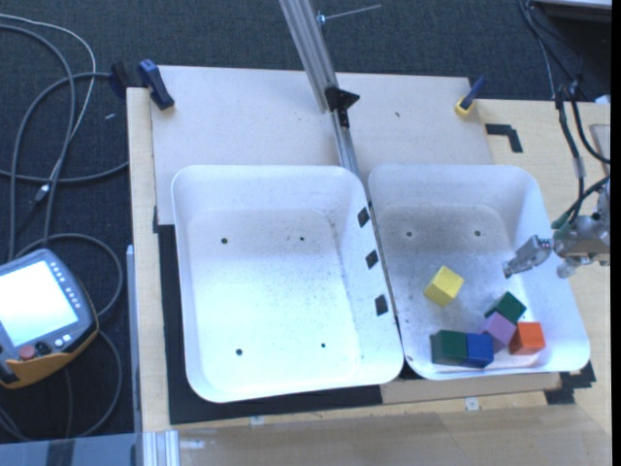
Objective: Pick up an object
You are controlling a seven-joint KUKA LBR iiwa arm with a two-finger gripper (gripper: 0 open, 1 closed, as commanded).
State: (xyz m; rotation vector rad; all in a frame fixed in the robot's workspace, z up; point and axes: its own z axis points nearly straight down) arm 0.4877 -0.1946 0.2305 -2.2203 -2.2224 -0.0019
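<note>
The right bin (543, 212) holds several small blocks. A yellow cube (445, 285) lies alone near its middle. Along the front right wall cluster a dark green block (449, 346), a blue cube (479, 349), a purple cube (501, 328), a green cube (507, 308) and an orange cube (527, 338). My gripper (519, 259) reaches in over the bin's right rim, above and slightly behind the green cube and to the right of the yellow cube. I see nothing held in it.
The left bin (194, 260) sits beside the right one, with black clips on the shared wall. A slanted metal pole (310, 47) rises at the back. A teach pendant (39, 309) and cables lie off the bench at left.
</note>
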